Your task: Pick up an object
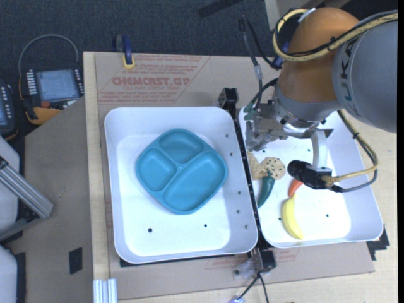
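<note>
Cardboard-topped bench (pixel 95 169) on dark carpet, carrying two white bins side by side. Nearest, at five o'clock of the view, inside the right bin (pixel 338 226): a yellow banana-shaped piece (pixel 290 218) lying free on the bin floor. Just beyond it, toward the divider, a green pepper (pixel 265 190) and a small orange piece (pixel 295 186), with a speckled tan disc (pixel 271 166) touching the pepper's far end. Left bin (pixel 145 238), at nine o'clock from those, holding one blue divided plate (pixel 180 169) upside up, well apart from the small things. Gripper (pixel 257 134) low over the right bin's far left corner, just beyond the tan disc; open or closed, cannot tell from this angle, and nothing seen held. Farther back, the grey arm with its orange band (pixel 315 33) at one o'clock, and a blue-and-yellow clamp (pixel 128 55) at eleven. Judged as the approach step, before any grasp. Next move likely: settle straight down on the disc or pepper, then close and lift, keeping clear of the bin wall.
</note>
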You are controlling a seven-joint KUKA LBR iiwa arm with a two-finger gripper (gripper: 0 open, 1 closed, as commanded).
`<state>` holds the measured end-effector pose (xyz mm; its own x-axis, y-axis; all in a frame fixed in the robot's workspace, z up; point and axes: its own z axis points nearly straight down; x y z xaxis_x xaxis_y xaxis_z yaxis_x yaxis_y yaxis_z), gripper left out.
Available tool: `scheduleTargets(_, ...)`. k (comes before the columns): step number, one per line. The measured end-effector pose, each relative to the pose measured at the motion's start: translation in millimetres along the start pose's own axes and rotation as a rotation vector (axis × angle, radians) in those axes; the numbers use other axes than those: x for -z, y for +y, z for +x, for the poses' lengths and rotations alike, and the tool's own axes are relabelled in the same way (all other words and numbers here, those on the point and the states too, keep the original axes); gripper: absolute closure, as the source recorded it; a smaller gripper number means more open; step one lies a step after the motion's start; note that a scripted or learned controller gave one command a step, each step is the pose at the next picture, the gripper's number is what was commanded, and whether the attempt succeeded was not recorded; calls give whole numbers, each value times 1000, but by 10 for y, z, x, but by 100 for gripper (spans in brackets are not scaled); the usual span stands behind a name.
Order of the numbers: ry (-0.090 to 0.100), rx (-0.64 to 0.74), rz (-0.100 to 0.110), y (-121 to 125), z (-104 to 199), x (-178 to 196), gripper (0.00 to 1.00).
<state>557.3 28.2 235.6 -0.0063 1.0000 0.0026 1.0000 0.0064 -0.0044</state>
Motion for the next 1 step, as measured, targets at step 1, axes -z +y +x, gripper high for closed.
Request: scheduleTargets(1, -1, -2, -1, -138, 433, -41, 100)
